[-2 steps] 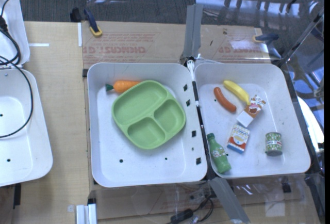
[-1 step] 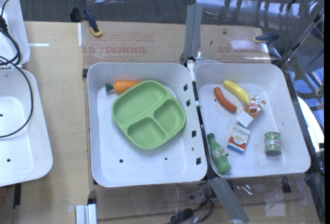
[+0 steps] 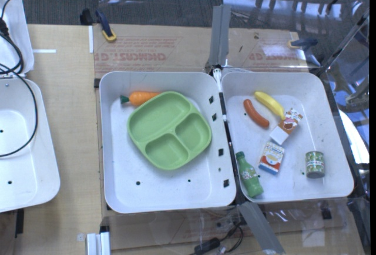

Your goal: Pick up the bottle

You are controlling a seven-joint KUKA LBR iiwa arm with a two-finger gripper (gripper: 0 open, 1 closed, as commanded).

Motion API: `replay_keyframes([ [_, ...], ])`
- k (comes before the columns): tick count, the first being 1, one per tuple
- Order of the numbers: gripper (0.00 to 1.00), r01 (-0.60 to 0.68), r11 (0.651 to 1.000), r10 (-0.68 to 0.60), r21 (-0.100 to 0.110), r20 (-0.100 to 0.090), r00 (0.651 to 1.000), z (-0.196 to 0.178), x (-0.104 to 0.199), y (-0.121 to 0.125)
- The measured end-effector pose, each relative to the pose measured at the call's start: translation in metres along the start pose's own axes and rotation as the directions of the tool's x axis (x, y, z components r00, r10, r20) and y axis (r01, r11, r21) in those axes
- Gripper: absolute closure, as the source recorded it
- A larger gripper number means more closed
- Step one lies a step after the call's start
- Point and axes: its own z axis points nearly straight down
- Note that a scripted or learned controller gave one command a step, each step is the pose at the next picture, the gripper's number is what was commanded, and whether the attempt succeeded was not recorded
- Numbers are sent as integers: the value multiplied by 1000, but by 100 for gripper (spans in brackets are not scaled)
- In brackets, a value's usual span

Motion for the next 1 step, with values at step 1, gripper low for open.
replay_keyframes([
  [1, 0, 234, 972, -234, -4, -3, 972, 108, -17, 3],
])
